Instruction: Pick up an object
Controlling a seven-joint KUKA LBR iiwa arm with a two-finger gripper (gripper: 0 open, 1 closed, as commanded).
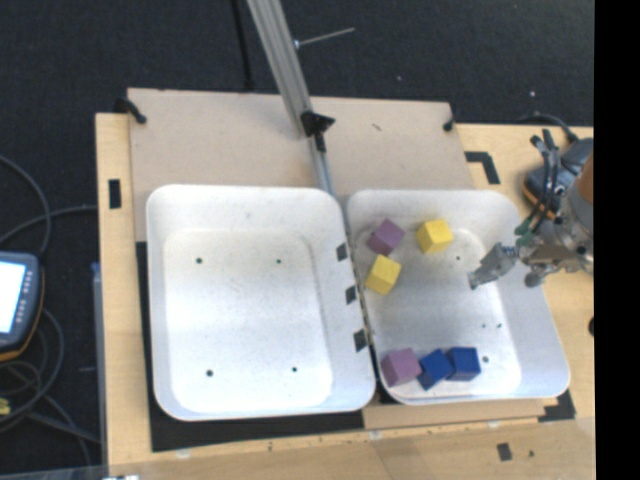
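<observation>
The right bin (545,363) holds several small cubes. A purple cube (385,236) and a yellow cube (434,234) lie near its far side, with a second yellow cube (382,274) by its left wall. Along the near side sit another purple cube (400,365) and two blue cubes (435,369) (464,362), close together. My gripper (503,279) hangs over the right part of this bin, fingers spread open with nothing between them. It is well to the right of the yellow cubes and above the blue ones in the view.
The left bin (250,298) lies beside the right one, their walls meeting in the middle. A slanted aluminium bar (285,58) rises from behind the bins. A handheld screen (15,303) and cables lie off the bench at the left.
</observation>
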